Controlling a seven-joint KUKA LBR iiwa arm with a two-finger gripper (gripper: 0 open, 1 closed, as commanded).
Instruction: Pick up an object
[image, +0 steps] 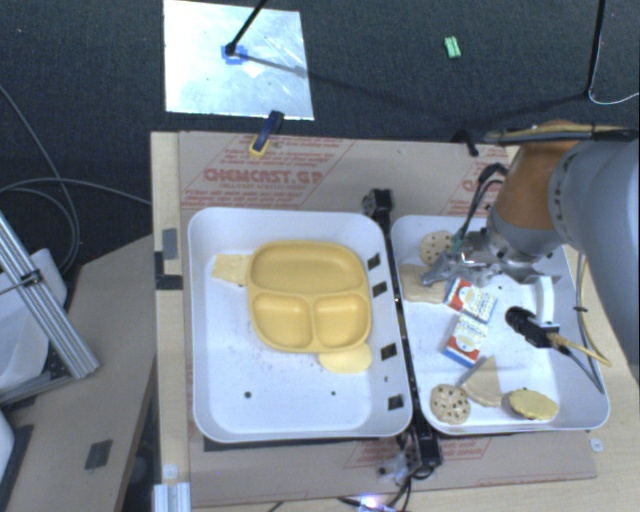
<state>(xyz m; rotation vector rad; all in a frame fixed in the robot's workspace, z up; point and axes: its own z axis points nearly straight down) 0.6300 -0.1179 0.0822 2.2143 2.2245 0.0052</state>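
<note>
My gripper (438, 272) hangs low over the upper left part of the right bin (590, 400). Its metal tip is just above a tan flat piece (415, 290) lying against the bin's left wall. A round chocolate-chip cookie (436, 244) lies just behind the gripper. A red, white and blue carton (470, 322) lies right below the wrist. Nothing shows between the fingers, and the wrist hides their gap.
At the right bin's front lie another cookie (450, 403), a bread wedge (485, 383) and a yellow round biscuit (531, 404). The left bin (215, 400) holds a yellow divided plate (308, 295) and two pale yellow pieces (232, 268), (345, 360).
</note>
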